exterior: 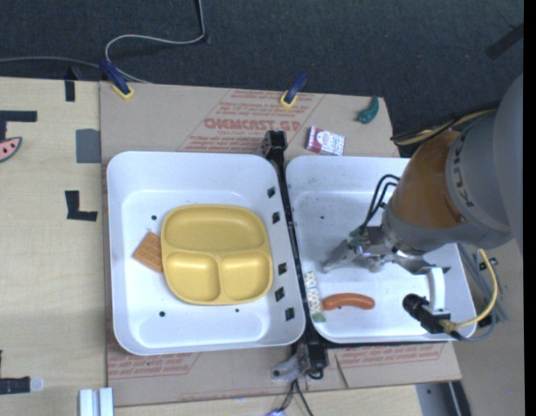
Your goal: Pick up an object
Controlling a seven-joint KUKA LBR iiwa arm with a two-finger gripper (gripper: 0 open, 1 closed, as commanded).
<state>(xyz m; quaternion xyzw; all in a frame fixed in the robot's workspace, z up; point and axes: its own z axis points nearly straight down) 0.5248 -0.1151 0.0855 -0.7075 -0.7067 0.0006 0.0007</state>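
Orange and glossy, the toy hot dog (347, 302) lies near the front wall of the right bin (337, 176), just below the tool (341, 256), whose fingers look spread apart and empty, so I'd lower squarely across its middle.

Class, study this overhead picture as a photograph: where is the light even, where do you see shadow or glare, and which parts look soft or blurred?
Camera view: light is even and diffuse, the white bins bright without harsh glare; the yellow tray shows a soft sheen and throws a faint shadow; the arm, nearest the lens, looks soft and blurred; the pincer is small and indistinct; the sausage stays fairly sharp.
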